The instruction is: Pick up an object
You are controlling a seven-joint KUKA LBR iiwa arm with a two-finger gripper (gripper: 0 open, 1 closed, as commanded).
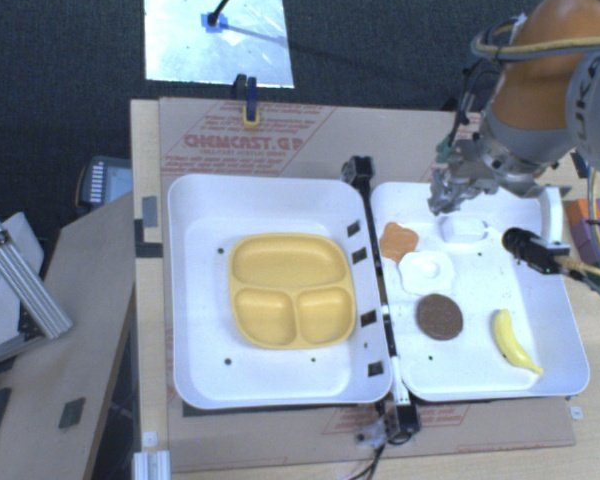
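The right bin (560,358) holds an orange flat piece (398,239), a white round piece (425,269), a brown round cookie (439,317), a yellow banana (514,341) and a pale clear piece (464,229). My gripper (444,200) hangs over the far part of that bin, just behind the pale clear piece and to the right of the orange piece. Nothing shows between its tips. The arm's orange band (550,38) rises above it at the upper right.
The left bin (195,218) holds a yellow three-compartment tray (288,288). A black clip strip (370,258) runs between the bins. A black cylinder (528,245) juts over the right bin's right side. Cardboard (270,138) lies under both bins.
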